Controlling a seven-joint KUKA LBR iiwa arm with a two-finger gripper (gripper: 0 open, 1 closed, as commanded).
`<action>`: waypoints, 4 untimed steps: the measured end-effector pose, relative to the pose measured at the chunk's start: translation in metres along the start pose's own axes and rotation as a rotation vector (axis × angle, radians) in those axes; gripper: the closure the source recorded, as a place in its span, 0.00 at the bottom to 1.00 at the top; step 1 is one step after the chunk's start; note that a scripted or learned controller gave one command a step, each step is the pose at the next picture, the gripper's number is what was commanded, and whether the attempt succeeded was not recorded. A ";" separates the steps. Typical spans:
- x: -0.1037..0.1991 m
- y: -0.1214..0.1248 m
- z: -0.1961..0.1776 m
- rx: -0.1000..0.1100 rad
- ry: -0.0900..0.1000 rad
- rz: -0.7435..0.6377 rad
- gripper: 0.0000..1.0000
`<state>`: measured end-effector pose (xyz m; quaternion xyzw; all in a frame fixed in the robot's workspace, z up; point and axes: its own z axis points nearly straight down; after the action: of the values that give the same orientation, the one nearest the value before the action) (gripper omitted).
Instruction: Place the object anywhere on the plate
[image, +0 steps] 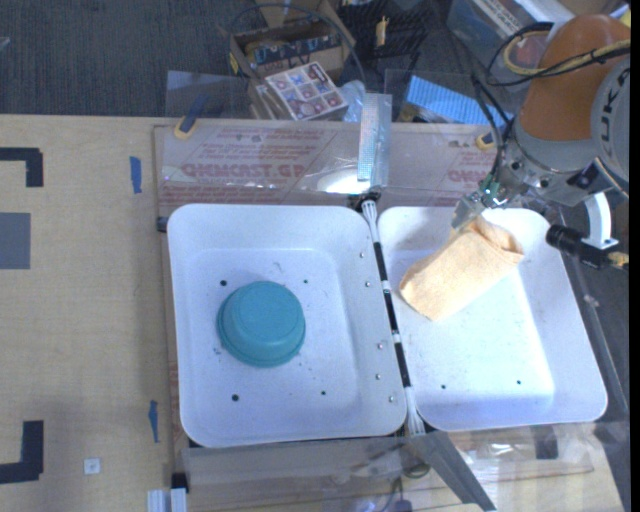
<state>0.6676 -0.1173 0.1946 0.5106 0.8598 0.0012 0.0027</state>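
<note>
One yellow cloth slants lower-left to upper-right, its upper end pinched in the closed pincer.

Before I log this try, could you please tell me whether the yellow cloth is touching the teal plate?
Apart. The camera view shows the yellow cloth lying in the right bin, while the teal plate sits in the left bin.

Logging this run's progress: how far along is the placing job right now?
Early stage. The yellow cloth lies in the right bin, its upper end at the tool; whether it is gripped is unclear. Nothing rests on the teal plate in the left bin. Left: carry the cloth across the divider and set it on the plate.
</note>
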 end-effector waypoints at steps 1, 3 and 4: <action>-0.002 0.000 -0.032 0.000 -0.001 0.002 1.00; 0.091 0.041 -0.037 -0.002 0.000 -0.793 1.00; 0.134 0.067 -0.030 -0.002 0.002 -1.069 1.00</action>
<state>0.6621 0.0323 0.2247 0.0015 1.0000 0.0010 0.0025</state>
